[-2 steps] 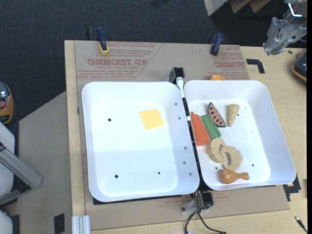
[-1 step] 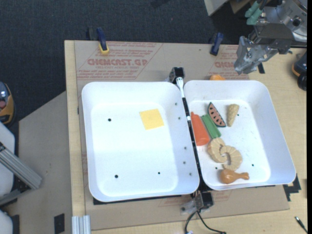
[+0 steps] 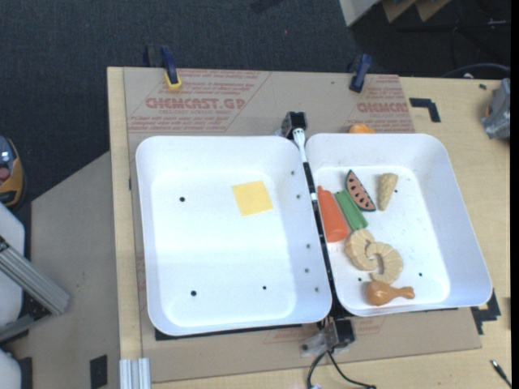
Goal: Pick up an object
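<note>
Dark carpet surrounds a paper-covered surface (image 3: 243, 96) where two shallow white bins sit side by side. Blue clamps (image 3: 169, 65) at the far edge pin the sheet down, presumably so that nothing shifts during repeated tries.

The left bin (image 3: 162, 282) carries a single flat yellow square (image 3: 252, 198), lying alone and well apart from the walls. The right bin (image 3: 454, 217), nearer the surface's right edge, holds the rest of the toy food, bunched towards the divide between the bins. An orange stick (image 3: 331, 215) lies touching a green stick (image 3: 350, 209), with a watermelon slice (image 3: 359, 190) and a beige cone (image 3: 387, 190) just beside them. A tan ring-shaped pastry (image 3: 373, 254) and a drumstick (image 3: 388, 292) sit towards the near edge. All lie flat and loose, as if dropped rather than arranged. That cluster looks to offer the richest pickings, though crowded pieces may be harder to take singly.

A blurred grey shape (image 3: 501, 110) hangs at the surface's far right corner, probably part of the arm. Whether the tool is apart or together cannot be told, and nothing is seen held.
</note>
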`<control>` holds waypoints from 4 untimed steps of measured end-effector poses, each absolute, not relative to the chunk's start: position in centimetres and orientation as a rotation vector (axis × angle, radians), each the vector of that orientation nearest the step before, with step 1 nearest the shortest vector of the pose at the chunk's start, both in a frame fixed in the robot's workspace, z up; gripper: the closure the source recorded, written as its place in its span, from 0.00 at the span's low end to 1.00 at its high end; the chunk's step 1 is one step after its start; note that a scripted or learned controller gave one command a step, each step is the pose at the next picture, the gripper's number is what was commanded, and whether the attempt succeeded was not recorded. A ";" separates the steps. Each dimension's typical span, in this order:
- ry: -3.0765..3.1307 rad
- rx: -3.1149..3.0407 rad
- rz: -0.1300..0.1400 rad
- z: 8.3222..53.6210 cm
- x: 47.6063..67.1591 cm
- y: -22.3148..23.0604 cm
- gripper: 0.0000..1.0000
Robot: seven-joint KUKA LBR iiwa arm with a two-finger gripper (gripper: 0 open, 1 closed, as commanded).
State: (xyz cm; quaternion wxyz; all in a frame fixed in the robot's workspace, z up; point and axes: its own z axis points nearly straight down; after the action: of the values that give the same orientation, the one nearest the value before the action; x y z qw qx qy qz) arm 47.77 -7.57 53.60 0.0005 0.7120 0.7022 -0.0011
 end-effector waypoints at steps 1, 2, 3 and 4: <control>2.205 2.229 -0.002 53.5 47.9 -17.6 1.00; 2.233 2.212 0.002 53.6 48.0 -8.6 1.00; 2.207 2.228 -0.002 53.5 47.9 -18.2 1.00; 2.231 2.213 0.001 53.6 48.0 -10.4 1.00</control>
State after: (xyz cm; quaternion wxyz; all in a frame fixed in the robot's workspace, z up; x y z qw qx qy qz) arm 47.98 -10.40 53.57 -0.0006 0.7042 0.7100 0.0004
